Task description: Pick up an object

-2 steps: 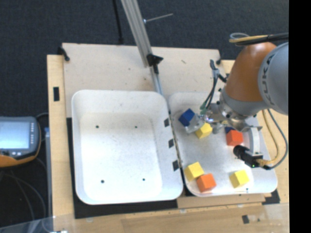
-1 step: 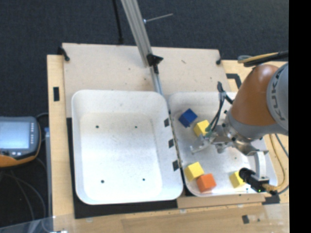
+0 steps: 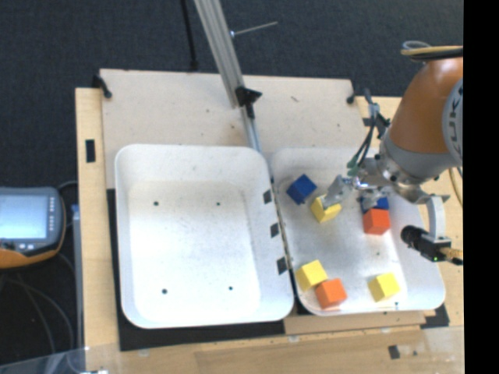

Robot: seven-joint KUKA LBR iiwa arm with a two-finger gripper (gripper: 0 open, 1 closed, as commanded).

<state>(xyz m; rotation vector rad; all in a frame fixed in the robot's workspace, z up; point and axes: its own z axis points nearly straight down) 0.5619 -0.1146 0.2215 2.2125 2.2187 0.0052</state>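
The left bin (image 3: 195, 232) lies bare of blocks, its floor a wide landing area should a carried block need setting down. Its right wall touches the right bin (image 3: 413, 287) along a seam near the bench's (image 3: 171, 107) middle, and a slanted metal pole (image 3: 222, 45) crosses above that seam, a thing the arm should keep under.

In the right bin, a blue cube (image 3: 302, 188) sits near the upper left corner. Just beside it, a yellow cube (image 3: 325, 209) lies tilted at the tips of the pincer (image 3: 340, 193); whether the pincer is spread or clenched on it cannot be told from this slant. To do the grasp well, the tips should straddle the yellow cube squarely and close before lifting straight up, since the blue cube stands close and a sideways drag could knock it.

Lower down, a yellow block (image 3: 312, 273) touches an orange block (image 3: 330, 292) near the front rim. Right of the pincer an orange cube (image 3: 376, 220) sits under the wrist, and another yellow block (image 3: 383, 287) sits apart near the front rim.
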